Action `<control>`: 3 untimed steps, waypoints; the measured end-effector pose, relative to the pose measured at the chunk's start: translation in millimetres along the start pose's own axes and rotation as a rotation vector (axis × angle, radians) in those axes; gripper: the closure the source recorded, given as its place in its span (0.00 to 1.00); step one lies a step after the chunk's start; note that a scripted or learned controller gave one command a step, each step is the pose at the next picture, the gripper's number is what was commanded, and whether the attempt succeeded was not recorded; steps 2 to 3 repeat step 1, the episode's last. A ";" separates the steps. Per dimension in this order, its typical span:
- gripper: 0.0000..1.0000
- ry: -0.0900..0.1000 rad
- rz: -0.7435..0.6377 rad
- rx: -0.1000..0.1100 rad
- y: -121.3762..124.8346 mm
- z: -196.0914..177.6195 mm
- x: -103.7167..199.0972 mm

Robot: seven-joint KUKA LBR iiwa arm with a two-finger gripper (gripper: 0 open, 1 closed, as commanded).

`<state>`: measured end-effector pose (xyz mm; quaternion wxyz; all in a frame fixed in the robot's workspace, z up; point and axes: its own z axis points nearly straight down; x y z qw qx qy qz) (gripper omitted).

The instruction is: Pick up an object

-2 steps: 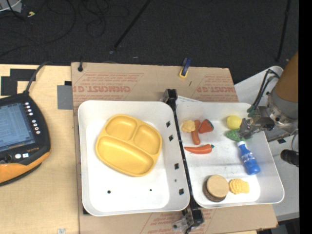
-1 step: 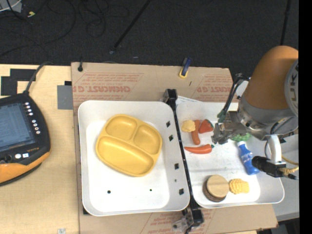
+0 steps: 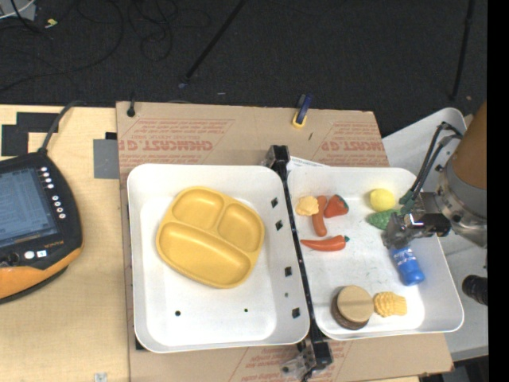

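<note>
Though mirrored, cardboard (image 3: pixel 238 138) lettering "CHEMCRZT .G" beneath bins (image 3: pixel 151 213).

a yellow divided plate (image 3: pixel 211 235) with three compartments lies in the left white bin (image 3: pixel 151 309), tilted a little. both bins sit on a sheet of brown cardboard (image 3: pixel 238 138) printed with red lettering that reads upside down. a blue and yellow clamp (image 3: pixel 301 111) grips the cardboard's far edge. at the far left a handheld control pendant (image 3: pixel 32 221) with a screen and an orange underside rests on the wooden bench (image 3: pixel 71 325). dark cables (image 3: pixel 103 22), perhaps several, trail across the black floor behind.
</note>
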<state>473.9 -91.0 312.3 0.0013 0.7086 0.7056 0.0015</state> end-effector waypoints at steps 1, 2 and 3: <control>1.00 0.003 -0.013 0.004 2.0 -18.8 93.4; 1.00 0.003 -0.013 0.004 2.0 -18.8 93.4; 1.00 0.003 -0.013 0.004 2.0 -18.8 93.4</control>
